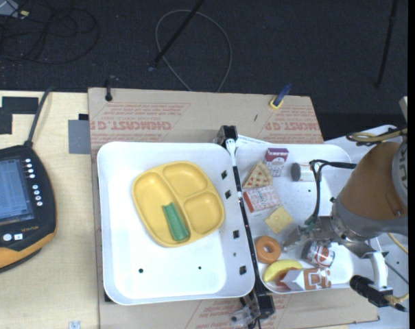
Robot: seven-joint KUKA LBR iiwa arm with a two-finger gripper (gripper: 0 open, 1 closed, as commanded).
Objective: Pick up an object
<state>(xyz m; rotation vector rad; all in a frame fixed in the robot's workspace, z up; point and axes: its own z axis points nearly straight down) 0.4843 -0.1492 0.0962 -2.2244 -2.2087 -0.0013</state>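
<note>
Arm's down in the right white bin (341,153), gripper (315,233) low among the toy food near its front edge, just above a red-and-white can (322,254) — grip state hidden.

Arm (372,184): grey, with a broad orange band above the wrist; enters from the right edge of the frame and occupies the lower right. Wrist: angled down and toward the left. Gripper (310,233): dark metal, at the arm's lower-left end, pointing down-left.
</note>
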